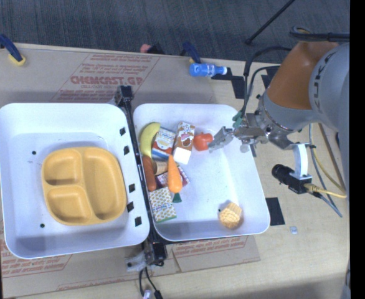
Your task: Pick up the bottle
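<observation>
One hand point(218, 139) over right bin point(248, 185), finger state unclear; bottle point(205, 70) outside.

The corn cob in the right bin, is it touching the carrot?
Apart. The camera view shows the corn cob alone near the right bin's front corner, with bare white floor plainly between it and the carrot.

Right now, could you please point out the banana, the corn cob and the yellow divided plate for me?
banana point(147, 138): camera view, on the middle of its curved body.
corn cob point(230, 215): camera view, on the middle of its kernels.
yellow divided plate point(83, 157): camera view, on the ridge between its compartments.
</observation>
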Controlling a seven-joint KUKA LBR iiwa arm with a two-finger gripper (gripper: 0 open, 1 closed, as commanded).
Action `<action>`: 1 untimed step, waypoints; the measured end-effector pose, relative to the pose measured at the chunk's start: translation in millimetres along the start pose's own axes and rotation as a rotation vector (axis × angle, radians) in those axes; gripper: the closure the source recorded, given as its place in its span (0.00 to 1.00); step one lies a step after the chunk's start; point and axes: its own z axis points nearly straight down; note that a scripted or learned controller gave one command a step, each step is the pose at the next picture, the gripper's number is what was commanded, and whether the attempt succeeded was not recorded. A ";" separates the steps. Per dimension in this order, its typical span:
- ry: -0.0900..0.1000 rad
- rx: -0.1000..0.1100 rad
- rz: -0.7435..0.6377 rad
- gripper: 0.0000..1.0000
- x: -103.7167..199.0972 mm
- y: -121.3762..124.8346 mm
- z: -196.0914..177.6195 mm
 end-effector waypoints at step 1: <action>0.001 0.002 -0.005 1.00 0.3 0.4 -10.2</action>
